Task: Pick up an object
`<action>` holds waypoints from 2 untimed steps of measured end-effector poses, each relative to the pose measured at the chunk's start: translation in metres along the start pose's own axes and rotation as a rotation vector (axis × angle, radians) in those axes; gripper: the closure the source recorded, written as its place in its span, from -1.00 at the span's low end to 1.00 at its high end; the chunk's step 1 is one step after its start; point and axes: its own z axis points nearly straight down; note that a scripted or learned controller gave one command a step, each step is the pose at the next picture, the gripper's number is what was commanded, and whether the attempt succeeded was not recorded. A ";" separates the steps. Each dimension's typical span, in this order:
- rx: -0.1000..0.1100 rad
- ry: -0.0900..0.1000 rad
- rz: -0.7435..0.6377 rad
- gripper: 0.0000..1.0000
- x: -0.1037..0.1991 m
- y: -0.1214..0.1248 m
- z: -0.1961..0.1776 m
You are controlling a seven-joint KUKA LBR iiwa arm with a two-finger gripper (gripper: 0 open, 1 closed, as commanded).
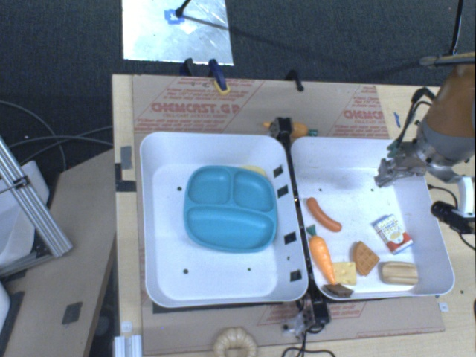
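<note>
We observe two white bins, the left bin (pixel 160 222) bearing a blue divided plate (pixel 229 207). In the right bin (pixel 439 262), the sausage (pixel 323 214), carrot (pixel 321 257) and small carton (pixel 391 233) lie apart from the gripper (pixel 390 171), which hovers over the bin's upper right. We cannot tell its jaw state.

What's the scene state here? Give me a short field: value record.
left bin: holds a blue divided plate
right bin: holds sausage, carrot, cheese slice, cracker, bread roll, small carton
gripper: over the right bin's upper right area, apart from the food items
held object: none visible
arm: enters from the right
outside bins: ring-shaped item at the bench's front edge
</note>
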 end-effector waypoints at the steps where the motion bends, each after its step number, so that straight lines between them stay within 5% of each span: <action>1: 0.003 0.001 0.000 1.00 0.002 0.001 -0.043; 2: 0.004 0.001 -0.001 1.00 0.002 0.002 -0.062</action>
